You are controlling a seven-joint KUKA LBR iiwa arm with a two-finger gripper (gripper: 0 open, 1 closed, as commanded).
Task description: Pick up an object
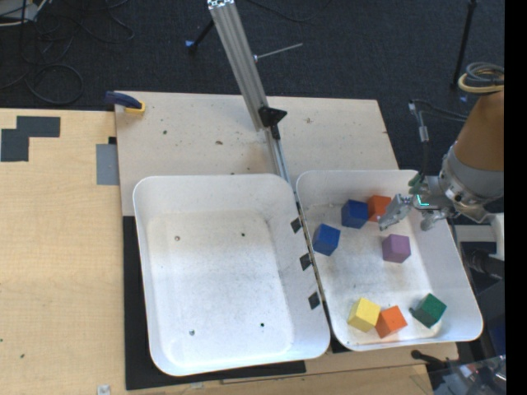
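Pincer [401, 211] hovered in right bin [461, 319], grip state impossible to tell, just beside orange cube [378, 206], purple cube [396, 248] near. Risked nudging tightly packed blue cube [355, 213] instead of gripping.

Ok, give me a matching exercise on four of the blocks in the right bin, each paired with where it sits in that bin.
Things:
1. purple block
2. green block
3. yellow block
4. lower blue block

Places:
A. near the divider between the bins
B. near edge, touching an orange block
C. middle of the bin, below the gripper
D. near right corner

Pairs: 1-C, 2-D, 3-B, 4-A
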